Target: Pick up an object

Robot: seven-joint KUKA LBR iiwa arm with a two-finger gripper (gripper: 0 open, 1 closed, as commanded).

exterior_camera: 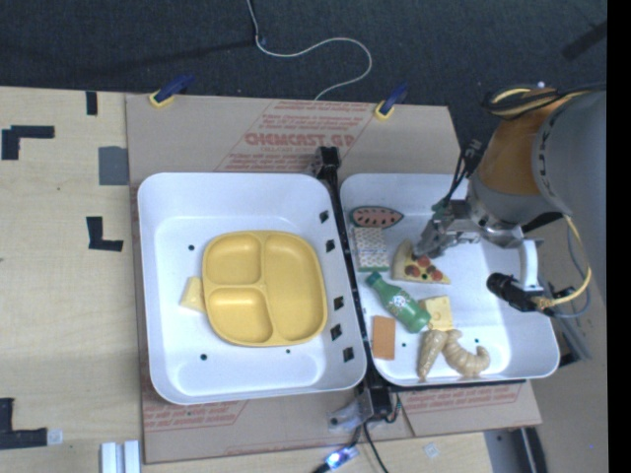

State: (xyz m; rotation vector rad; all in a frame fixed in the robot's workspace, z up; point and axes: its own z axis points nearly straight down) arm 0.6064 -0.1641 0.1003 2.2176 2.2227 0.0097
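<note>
Dark metal fingers of the gripper (430, 247) are seen lowered into the right bin (513, 335), at about 12 o'clock of that bin's contents; whether they are spread or pressed together cannot be told from this angle. The fingertips are placed at the upper edge of a toy pizza slice (424, 268), which lies flat on the bin floor; no object is seen between the fingers. The grey arm (572, 156), with its orange band (511, 156), is recorded entering from 3 o'clock.

Around the pizza slice, the following are noted. At 10 o'clock of it, a red-brown oval piece (377, 216) is found near the bin's upper left corner, with a pale checked card (372, 249) just below. At 7 o'clock, a green toy bottle (398, 303) lies tilted, its base beside a small yellow block (439, 312). At 6 o'clock of the bin, an orange rectangular slice (383, 337) and two tan, root-shaped pieces (450, 352) are seen lying close together.

In the left bin (168, 363), a yellow divided plate (264, 286) is placed centrally, with a pale yellow wedge (190, 293) tucked at its 9 o'clock edge. Both bins are set on a cardboard sheet (286, 136).
</note>
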